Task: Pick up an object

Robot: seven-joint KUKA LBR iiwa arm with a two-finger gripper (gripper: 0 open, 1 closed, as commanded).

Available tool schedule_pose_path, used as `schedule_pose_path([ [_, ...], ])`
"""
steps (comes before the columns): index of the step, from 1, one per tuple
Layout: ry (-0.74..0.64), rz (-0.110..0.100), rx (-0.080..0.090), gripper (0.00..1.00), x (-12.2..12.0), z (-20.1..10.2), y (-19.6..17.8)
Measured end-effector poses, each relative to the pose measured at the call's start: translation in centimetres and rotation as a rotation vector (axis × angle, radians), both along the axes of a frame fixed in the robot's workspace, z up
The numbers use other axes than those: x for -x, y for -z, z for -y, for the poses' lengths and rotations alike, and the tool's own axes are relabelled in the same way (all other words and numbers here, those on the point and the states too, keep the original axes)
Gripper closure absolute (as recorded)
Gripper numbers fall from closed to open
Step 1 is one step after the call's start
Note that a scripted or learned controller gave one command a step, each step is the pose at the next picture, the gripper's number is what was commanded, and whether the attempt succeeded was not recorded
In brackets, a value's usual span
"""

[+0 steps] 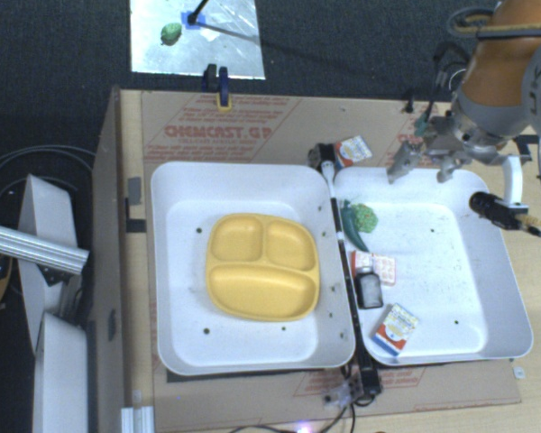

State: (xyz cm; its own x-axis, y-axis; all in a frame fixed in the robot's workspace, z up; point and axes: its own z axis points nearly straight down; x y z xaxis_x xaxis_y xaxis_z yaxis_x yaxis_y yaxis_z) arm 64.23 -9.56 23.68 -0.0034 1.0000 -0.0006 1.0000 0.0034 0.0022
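Along the right bin's point(487, 332) left wall lie a green toy point(359, 218), a white-and-red packet point(376, 267), a black block point(370, 290) with its long axis running front to back, and a tilted carton point(395, 327) near the front-left corner. The claw point(425, 161) hangs over the bin's far edge, fingers spread, holding nothing. The left bin point(180, 242) carries a yellow tray point(261, 266).

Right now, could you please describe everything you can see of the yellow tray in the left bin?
The yellow tray looks like moulded plastic, a rounded rectangle with raised rims. It has three compartments: two smaller ones along its far side and one long one along its near side, with nothing in any of them. It lies flat and right side up, slightly rotated, near the middle of the left bin, resting on the bin's floor. Nothing else touches it, and it sits clear of the bin's walls.
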Motion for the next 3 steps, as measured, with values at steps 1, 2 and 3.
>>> schedule_pose_path([
  [1,-0.001,-0.004,-0.001,0.00,-0.8,-1.3,7.4],
  [2,0.004,0.003,0.005,0.00,-0.2,-0.7,14.0],
  [3,0.005,0.005,0.005,0.00,0.2,-0.3,15.0],
])
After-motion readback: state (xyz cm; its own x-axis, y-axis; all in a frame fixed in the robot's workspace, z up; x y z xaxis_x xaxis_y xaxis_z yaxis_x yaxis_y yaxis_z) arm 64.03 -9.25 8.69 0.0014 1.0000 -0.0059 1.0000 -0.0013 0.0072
